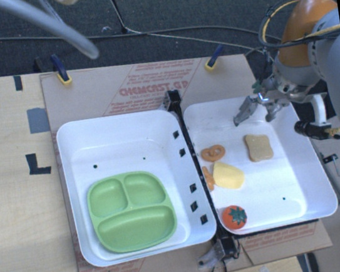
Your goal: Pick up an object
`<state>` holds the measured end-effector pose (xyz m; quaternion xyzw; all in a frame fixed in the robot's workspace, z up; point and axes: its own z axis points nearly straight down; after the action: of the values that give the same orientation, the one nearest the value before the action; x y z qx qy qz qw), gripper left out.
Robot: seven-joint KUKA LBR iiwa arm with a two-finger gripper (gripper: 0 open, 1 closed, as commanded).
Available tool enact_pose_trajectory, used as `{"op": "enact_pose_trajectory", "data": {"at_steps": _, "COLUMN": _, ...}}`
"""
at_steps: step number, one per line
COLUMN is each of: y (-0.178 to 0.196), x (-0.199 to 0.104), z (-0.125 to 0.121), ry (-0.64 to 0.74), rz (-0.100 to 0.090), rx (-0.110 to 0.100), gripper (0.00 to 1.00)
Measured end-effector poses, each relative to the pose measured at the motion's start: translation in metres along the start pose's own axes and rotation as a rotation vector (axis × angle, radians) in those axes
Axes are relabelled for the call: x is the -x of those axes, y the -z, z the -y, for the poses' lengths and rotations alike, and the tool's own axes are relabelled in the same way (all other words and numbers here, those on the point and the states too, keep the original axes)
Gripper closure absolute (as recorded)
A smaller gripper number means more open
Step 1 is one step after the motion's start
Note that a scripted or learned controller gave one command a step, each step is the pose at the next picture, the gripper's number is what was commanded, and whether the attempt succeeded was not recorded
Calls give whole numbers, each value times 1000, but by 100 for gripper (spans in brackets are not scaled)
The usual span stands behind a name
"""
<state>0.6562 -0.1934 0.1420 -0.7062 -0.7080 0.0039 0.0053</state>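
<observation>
Camera view: bread slice [259,147] beside pretzel [212,153]

Four small food items lie in the right bin [312,199], all loose on its white floor.

A tan slice of bread [258,147] lies flat near the bin's middle, toward its far side. Left of the bread, close to the bin's left wall, sits a small brown pretzel [212,153]. Just in front of the pretzel lies a pale yellow rounded lump [229,175] with an orange piece [208,178] touching its left edge against the wall. A red tomato [234,217] with a green top rests in the bin's near left corner, apart from the others.
</observation>
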Motion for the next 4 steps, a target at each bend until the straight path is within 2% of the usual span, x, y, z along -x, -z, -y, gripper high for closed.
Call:
{"op": "enact_pose_trajectory", "data": {"at_steps": 1, "y": -58, "x": -1, "z": 1, "ry": 1, "rz": 2, "rx": 5, "gripper": 0}}
{"op": "enact_pose_trajectory", "data": {"at_steps": 2, "y": -48, "x": -1, "z": 0, "ry": 3, "rz": 2, "rx": 3, "gripper": 100}}
{"op": "enact_pose_trajectory", "data": {"at_steps": 4, "y": 29, "x": -9, "z": 4, "ry": 0, "rz": 1, "rx": 10, "gripper": 100}}
